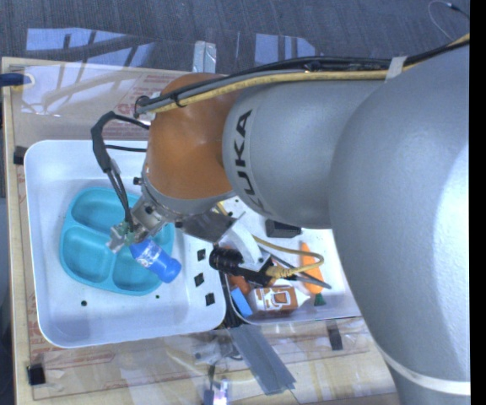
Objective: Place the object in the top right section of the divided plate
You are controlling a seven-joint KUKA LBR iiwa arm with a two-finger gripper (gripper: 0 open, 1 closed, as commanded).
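Over divided plate (91, 247), bottle (155, 260) prob. at gripper (125, 239) tip.

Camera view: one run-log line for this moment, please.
arm: over left bin | gripper: above blue divided plate | blue bottle: at gripper tip, over plate's right edge | grasp: unclear | placement: unconfirmed

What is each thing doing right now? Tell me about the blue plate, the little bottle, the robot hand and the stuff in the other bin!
Divided plate: blue, lying flat in the left bin.
Bottle: clear with blue end, on its side over the plate's right edge.
Gripper: low over the plate, right at the bottle; grip too hidden to judge.
Right bin: holds a brown-labelled item and an orange piece, mostly hidden by the arm.
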